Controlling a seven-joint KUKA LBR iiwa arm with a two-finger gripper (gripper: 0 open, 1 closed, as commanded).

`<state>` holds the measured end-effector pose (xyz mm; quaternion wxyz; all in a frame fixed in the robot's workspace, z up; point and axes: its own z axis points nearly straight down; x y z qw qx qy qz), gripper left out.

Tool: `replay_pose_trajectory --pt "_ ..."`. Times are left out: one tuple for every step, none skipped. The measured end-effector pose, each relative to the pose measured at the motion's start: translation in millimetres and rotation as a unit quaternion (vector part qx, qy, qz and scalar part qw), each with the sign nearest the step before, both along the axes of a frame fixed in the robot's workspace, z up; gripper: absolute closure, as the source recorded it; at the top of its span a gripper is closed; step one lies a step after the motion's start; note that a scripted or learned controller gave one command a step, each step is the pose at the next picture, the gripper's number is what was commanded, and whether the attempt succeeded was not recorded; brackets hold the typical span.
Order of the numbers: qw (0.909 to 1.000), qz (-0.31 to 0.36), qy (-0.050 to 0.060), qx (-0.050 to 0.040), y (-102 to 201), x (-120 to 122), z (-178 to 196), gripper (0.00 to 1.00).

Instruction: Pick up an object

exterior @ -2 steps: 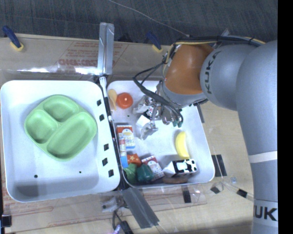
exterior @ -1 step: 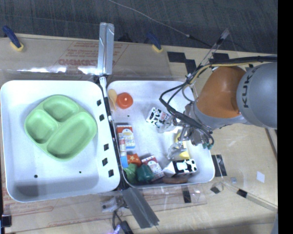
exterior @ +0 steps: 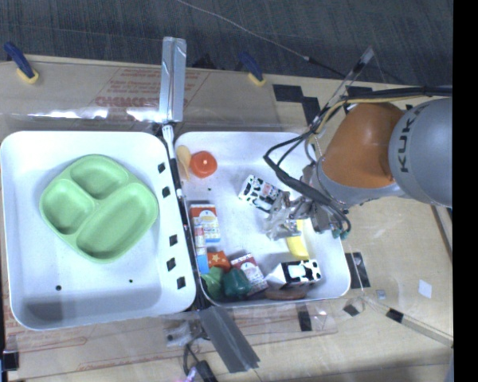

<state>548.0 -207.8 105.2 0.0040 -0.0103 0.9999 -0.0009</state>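
Observation:
My gripper is lowered into the right bin, near its middle right. Just below it lies a yellow object, partly covered by the gripper. A black-and-white patterned item rests to the gripper's upper left, close by. An orange round piece sits at the bin's far left corner. A tall printed box lies along the left wall. At the front edge are a green toy, a red-labelled packet and a cow-patterned box.
The left bin holds a green divided plate. A metal bar stands upright at the back between the bins. Cables loop from the arm's orange band over the right bin's far right corner.

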Motion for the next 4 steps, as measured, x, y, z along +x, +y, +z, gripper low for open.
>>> replay_pose_trajectory --pt "0.9978 0.067 -0.003 -0.0026 22 20 177 1.0" --pt "0.9973 0.072 0.01 0.0036 64 97 60 1.0" --pt "0.999 0.044 0.0 0.0006 109 111 117 1.0" --pt "0.999 0.045 0.0 -0.0001 109 111 126 1.0"
